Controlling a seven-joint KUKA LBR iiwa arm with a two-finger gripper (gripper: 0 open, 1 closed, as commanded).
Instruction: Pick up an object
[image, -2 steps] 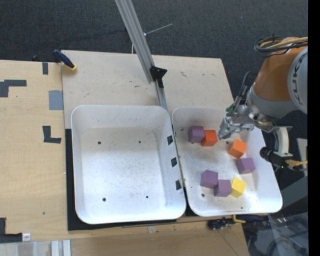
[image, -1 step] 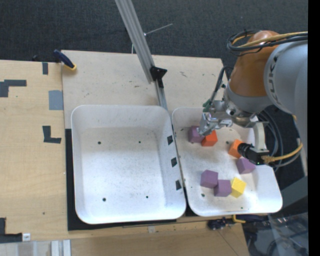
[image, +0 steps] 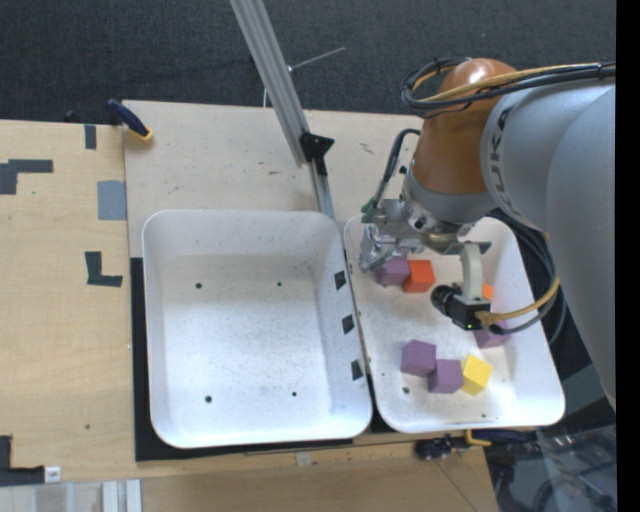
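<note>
The right white bin (image: 530, 400) holds several small blocks. A purple block (image: 396, 270) and an orange block (image: 419, 275) lie side by side near its far left corner. Two more purple blocks (image: 418, 356) (image: 446, 376) and a yellow block (image: 477, 374) sit closer to the front. Another purple block (image: 490, 338) peeks out by the right wall, partly hidden by the arm. My gripper (image: 380, 250) hangs low over the bin's far left corner, right at the purple block beside the orange one. Its fingers are too dark and small to read.
The left white bin (image: 160, 300) stands beside the right one, sharing a middle wall (image: 345, 300). A slanted metal rail (image: 285, 100) runs down from the top to the bins' junction. The grey arm (image: 560, 180) with cables covers the right side.
</note>
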